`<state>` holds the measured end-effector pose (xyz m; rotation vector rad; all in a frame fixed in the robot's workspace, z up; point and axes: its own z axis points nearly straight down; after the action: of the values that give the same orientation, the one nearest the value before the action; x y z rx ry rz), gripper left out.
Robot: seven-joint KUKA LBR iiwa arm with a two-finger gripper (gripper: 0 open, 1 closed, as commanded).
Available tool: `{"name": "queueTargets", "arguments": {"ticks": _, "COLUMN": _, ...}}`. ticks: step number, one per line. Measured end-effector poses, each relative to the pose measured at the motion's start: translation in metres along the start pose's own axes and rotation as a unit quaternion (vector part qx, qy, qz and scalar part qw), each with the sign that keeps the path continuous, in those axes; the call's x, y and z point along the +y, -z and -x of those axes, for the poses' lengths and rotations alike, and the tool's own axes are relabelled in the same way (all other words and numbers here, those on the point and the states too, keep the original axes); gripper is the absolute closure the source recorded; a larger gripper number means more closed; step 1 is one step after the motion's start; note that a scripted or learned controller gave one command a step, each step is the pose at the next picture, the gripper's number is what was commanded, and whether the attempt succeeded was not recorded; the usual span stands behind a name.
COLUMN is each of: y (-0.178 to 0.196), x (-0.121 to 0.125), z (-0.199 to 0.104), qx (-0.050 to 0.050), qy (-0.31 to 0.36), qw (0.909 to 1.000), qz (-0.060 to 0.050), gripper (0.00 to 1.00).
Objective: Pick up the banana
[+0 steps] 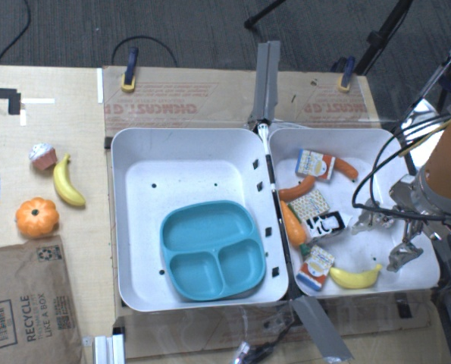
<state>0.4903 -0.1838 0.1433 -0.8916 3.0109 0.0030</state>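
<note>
Hovering my gripper (392,241), claw spread open, holding nothing | banana (354,277) untouched by right bin's (361,136) front edge | pick not begun

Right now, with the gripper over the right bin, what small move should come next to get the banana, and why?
Probably shift the gripper a little left and lower it. The banana lies at the right bin's front edge, beside a small carton, left of and below the gripper, not between its fingers.

- Cardboard box (24,302), lower left: "RECYCLE", printed sideways, beside a barcode.
- Cardboard sheet (187,97) behind the bins: red lettering, upside down, not reliably legible.
</note>
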Motion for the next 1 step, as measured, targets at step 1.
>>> {"name": "queueTargets", "arguments": {"ticks": 1, "y": 0.0063, "x": 0.0256, "z": 0.0118, "qx": 0.000, "qy": 0.087, "qw": 0.9962, "qz": 0.000, "gripper": 0.00}}
